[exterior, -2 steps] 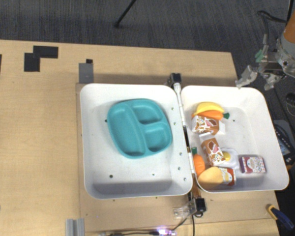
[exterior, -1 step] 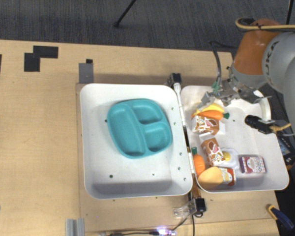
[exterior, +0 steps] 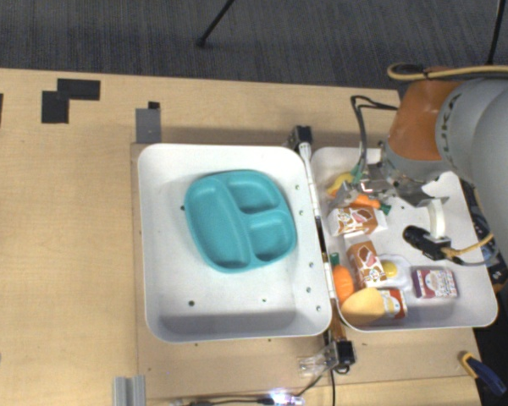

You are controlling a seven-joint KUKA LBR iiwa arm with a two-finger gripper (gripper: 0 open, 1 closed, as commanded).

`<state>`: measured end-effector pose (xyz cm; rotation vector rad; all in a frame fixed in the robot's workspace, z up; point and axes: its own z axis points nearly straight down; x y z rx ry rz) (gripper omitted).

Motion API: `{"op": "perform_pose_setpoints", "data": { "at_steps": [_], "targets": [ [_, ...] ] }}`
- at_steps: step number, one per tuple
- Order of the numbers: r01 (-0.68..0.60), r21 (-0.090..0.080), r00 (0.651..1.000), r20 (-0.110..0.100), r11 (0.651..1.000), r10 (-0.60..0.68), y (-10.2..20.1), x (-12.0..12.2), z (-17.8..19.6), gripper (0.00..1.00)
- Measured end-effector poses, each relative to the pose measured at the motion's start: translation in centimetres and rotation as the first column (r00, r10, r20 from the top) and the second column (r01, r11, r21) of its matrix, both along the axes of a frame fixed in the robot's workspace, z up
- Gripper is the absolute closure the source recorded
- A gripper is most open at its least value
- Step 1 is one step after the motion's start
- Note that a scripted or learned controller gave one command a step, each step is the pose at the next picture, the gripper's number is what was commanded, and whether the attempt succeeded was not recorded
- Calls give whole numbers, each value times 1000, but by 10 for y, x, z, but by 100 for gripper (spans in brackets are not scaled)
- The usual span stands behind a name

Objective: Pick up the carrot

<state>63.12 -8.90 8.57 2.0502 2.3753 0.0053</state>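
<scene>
A small orange piece (exterior: 366, 200), which looks like the carrot, lies in the upper left part of the right bin (exterior: 457, 315), with a yellow-green bit (exterior: 342, 183) beside it. My gripper (exterior: 369, 189) is low in that bin, directly over the orange piece and partly hiding it. I cannot make out whether anything is held. A second, rounder orange item (exterior: 344, 283) rests against the right bin's left wall, lower down.
The left bin (exterior: 165, 311) holds a teal divided plate (exterior: 240, 219). The right bin is crowded: a white and brown snack packet (exterior: 356, 222), a brown packet (exterior: 368, 265), a yellow fruit (exterior: 364, 303) and a purple and white carton (exterior: 434, 282).
</scene>
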Motion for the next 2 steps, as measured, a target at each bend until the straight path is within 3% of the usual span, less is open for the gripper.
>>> {"op": "perform_pose_setpoints", "data": {
  "at_steps": [1, 2],
  "targets": [
    [-5, -2, 1000, 6, 1000, 5, 0, 2, 13, 100],
    [-129, 0, 992, 6, 992, 129, 55, -59, 103, 100]
  ]
}}
